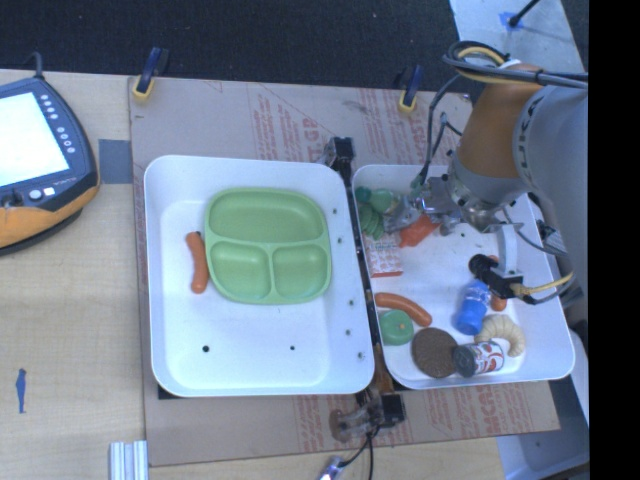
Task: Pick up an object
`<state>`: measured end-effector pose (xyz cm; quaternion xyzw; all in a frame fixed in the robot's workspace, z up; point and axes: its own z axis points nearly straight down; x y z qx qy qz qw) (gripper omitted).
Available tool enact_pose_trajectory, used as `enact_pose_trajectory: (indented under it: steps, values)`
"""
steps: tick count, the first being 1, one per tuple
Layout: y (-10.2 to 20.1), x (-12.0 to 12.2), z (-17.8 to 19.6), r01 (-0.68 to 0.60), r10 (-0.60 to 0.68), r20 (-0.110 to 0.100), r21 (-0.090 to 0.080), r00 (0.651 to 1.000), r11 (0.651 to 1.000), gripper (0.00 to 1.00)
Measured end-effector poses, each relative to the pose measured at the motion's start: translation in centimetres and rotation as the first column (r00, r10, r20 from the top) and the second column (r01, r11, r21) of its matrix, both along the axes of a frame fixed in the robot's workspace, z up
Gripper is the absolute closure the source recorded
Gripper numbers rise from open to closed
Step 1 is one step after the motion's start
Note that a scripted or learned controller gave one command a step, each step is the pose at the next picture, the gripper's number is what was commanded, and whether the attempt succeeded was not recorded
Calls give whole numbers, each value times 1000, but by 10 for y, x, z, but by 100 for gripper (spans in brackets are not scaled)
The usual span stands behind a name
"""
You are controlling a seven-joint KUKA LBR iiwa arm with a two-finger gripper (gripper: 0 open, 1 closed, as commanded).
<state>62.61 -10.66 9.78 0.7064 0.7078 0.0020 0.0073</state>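
We saw a wooden desk (70,308) bearing two white bins. The claw (425,213) hung in the right bin (545,363) beside an orange toy (417,232); its grip we couldn't tell.

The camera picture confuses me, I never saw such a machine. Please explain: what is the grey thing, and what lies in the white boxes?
The grey arm with an orange band is a robot reaching in from the right; one camera looks down from above. Its gripper is low in the right bin, near an orange piece. I cannot tell whether it holds anything. That bin also has a blue bottle, a sausage and a brown disc. The left bin has a green divided plate and another sausage.
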Motion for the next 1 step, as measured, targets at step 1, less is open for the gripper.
enact_pose_trajectory:
  steps: [1]
  values:
    - [0,-1,9,-4,4,-9,2,1000,1000,100]
